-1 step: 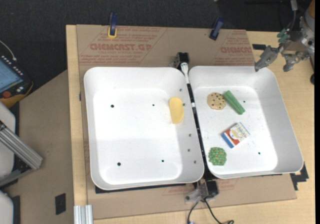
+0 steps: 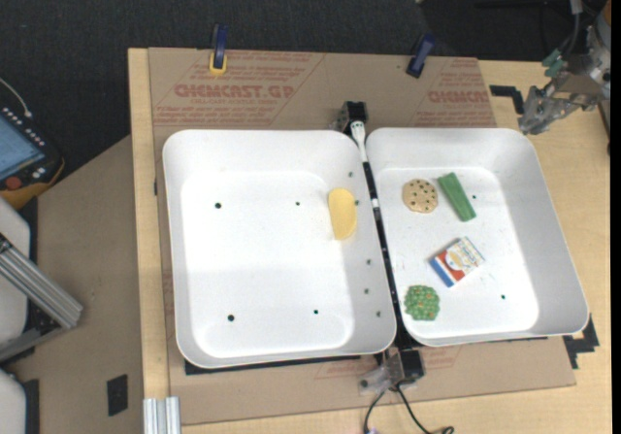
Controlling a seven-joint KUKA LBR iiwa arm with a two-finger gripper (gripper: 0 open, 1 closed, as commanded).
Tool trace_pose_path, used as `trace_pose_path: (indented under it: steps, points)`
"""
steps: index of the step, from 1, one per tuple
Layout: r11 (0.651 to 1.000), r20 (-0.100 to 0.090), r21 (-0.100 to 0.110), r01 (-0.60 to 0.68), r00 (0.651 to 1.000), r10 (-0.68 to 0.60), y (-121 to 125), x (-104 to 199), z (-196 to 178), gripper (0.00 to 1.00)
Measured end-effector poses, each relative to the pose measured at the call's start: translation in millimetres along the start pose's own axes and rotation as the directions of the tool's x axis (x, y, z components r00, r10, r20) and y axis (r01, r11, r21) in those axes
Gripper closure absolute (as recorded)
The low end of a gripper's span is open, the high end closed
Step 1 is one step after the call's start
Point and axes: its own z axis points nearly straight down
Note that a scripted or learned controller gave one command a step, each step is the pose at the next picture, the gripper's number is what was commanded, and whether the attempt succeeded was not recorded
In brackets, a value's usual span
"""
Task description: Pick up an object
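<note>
So nothing has been picked up yet, as far as can be judged: every object is lying loose in the bins and the whole task is left to do.

Going left to right. The left bin, a shallow white tray with rounded corners and a smooth, slightly glossy plastic look, is set toward the bench's left edge. A few small dark dots are seen on its floor. One thing is carried in it: a yellow oblong piece, soft-looking and matte, maybe foam or a toy banana, lying close to the bin's right wall near the far side.

The right bin, same kind of tray, is pressed up against the first. Four things are spread in it, all apart from each other. A round tan cookie with dark specks is placed toward the far side, and just beside it a green bar, flat-sided and tilted. Nearer the front edge, a small box printed in white, red and blue is lying askew, cardboard by the look of it. A bumpy green clump, broccoli-like, is found near the front left corner of that bin.

The pincer is seen over the bench's far right corner, outside the bins, well apart from everything. Nothing is seen held in it; how wide it is set can't be told, it's too small and blurry.
</note>
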Motion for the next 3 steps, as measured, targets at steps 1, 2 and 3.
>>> trace_pose_path:
  steps: [1,2,3]
  points:
    - [1.000,-0.002,0.009,-0.005,1.000,0.006,-58.2,-22.6,24.0,1.00]
    - [1.000,-0.004,0.009,-0.006,1.000,0.006,-135.2,-22.4,24.8,1.00]
    - [1.000,-0.003,0.006,-0.003,1.000,0.003,-158.7,-28.2,33.1,1.00]
